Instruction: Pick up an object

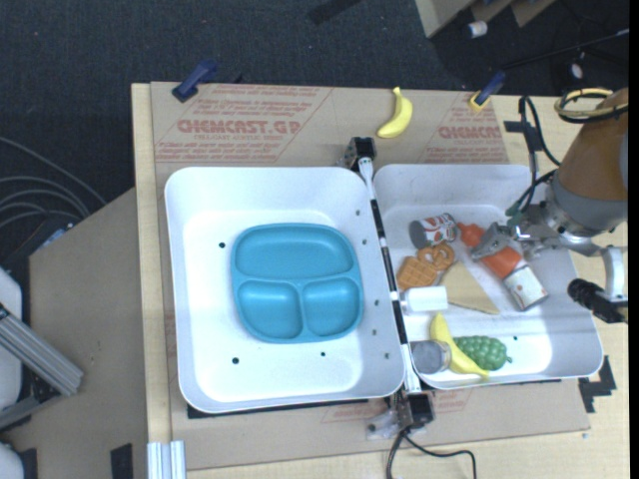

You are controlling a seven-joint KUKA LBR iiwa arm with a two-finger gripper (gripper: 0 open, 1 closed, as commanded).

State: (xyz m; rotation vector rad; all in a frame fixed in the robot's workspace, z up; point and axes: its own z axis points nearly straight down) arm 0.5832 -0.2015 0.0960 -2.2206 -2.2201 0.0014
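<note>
The end effector [499, 239] sits low over the orange-red toy [504, 259] near the right bin's [574, 352] far-right corner, apparently mid-grasp; whether it grips is unclear; next comes a clean lift.

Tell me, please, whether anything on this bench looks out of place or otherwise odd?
One thing stands out: a yellow banana lies on the brown board behind the bins, outside both. The other small items sit piled in the right bin, while the left bin holds a blue divided tray.
</note>
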